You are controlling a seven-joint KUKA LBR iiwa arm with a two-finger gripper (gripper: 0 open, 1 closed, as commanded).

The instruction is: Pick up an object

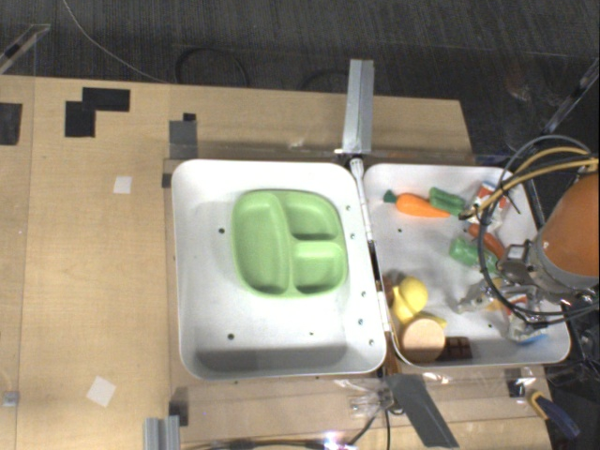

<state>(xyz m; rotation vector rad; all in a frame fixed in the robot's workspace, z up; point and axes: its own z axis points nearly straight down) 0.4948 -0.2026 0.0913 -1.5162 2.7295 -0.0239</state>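
The right bin [441,178] holds an orange carrot with a green top [419,205] at its far side. A green piece [447,198] lies just right of the carrot, and another green piece [464,251] sits mid-bin. A yellow lemon-like fruit [410,297] and a round tan piece [424,337] lie at the near left, with a dark brown block [457,349] beside them. My gripper [494,295] hangs low over the bin's right half, wrapped in cables, to the right of the yellow fruit. I see nothing held in it.
The left bin [202,251] carries a green divided plate [286,242]. A metal post [359,101] stands behind the seam between the bins. The arm's orange band [572,237] and looping cables [525,172] crowd the right bin's right edge.
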